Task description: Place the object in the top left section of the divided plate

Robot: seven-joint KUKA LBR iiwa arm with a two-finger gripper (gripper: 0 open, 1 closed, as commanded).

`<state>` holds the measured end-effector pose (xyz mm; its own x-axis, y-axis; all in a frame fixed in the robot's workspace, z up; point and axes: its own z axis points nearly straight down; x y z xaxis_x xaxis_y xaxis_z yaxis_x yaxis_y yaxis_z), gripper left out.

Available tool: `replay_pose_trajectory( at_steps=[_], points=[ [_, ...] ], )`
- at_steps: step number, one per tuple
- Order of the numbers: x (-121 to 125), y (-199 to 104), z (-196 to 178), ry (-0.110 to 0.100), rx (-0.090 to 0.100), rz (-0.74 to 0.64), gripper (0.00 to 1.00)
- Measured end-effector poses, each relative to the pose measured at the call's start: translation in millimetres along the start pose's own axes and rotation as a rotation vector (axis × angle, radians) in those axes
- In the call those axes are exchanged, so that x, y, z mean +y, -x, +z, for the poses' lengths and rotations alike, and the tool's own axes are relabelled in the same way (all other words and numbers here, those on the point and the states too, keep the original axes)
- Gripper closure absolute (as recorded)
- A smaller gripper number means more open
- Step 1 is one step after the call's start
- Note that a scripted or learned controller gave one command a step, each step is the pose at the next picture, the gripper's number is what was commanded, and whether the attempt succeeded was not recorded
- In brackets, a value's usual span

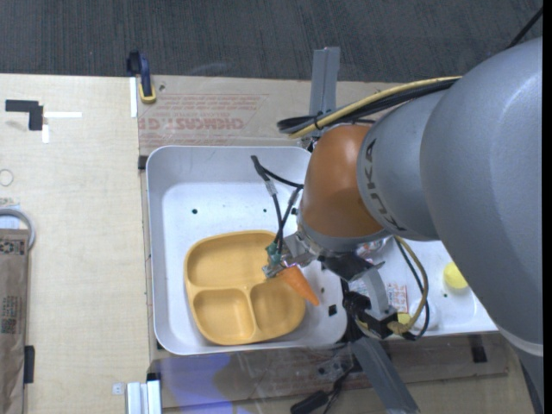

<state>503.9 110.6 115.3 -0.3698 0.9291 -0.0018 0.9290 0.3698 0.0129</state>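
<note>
A yellow divided plate (226, 293) lies in the left white bin (164, 231), toward its 6 o'clock side. The arm (448, 145) comes in from 3 o'clock, and the gripper (289, 266) hangs at the plate's 2 o'clock rim. A small orange, carrot-like object (300, 285) sits just below it, over the plate's right section; whether the pincer grips it cannot be told. A yellow item (454, 276) lies in the right bin (470, 313).

The divided plate (226, 290) lies in the left bin (172, 231), near its front edge. The carrot (301, 284) sits over the right rim of the plate, just under the claw (289, 264). A small round object (455, 276) lies in the right bin (448, 313), beside the arm (448, 145).
</note>
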Motion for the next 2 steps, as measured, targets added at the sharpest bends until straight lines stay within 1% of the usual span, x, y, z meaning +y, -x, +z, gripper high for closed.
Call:
replay_pose_trajectory(
  at_steps=[1, 2],
  points=[
    [65.7, 36.8, -117.9, -0.017, 0.000, -0.037, 1.00],
    [39.5, -8.8, 11.8, -0.021, 0.004, -0.134, 1.00]
  ],
)
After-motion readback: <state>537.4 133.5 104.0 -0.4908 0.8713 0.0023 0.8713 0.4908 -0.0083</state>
